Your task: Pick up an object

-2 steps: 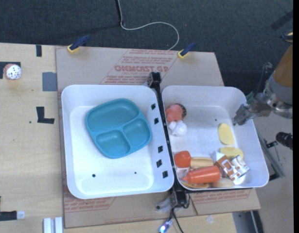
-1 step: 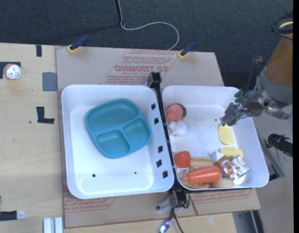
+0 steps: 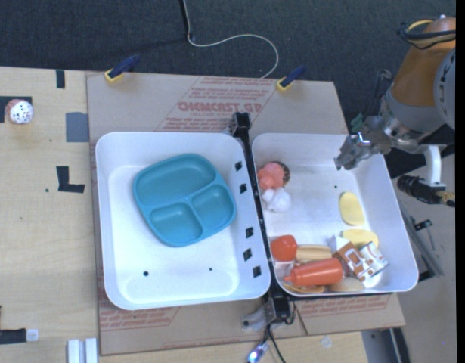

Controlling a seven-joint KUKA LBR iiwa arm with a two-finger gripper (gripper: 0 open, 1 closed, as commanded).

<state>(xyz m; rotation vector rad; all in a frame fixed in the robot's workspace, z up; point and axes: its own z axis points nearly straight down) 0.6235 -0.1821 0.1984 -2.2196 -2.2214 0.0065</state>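
Observation:
The right bin (image 3: 320,197) holds several toy foods. A pink piece (image 3: 271,175) and a small white piece (image 3: 277,198) lie near its left wall. A yellow oval (image 3: 351,208) lies toward the right. At the front sit a red piece (image 3: 283,247), a hot dog (image 3: 317,272), a yellow wedge (image 3: 358,237) and a brown-and-white box (image 3: 362,262). My gripper (image 3: 348,157) hangs over the bin's back right corner, above and apart from the objects, with nothing seen in it.
The left bin (image 3: 115,165) holds a blue sectioned plate (image 3: 184,198). A black divider clip (image 3: 240,123) joins the bins at the back. Cardboard lies under both bins. A white cable (image 3: 232,40) loops behind.

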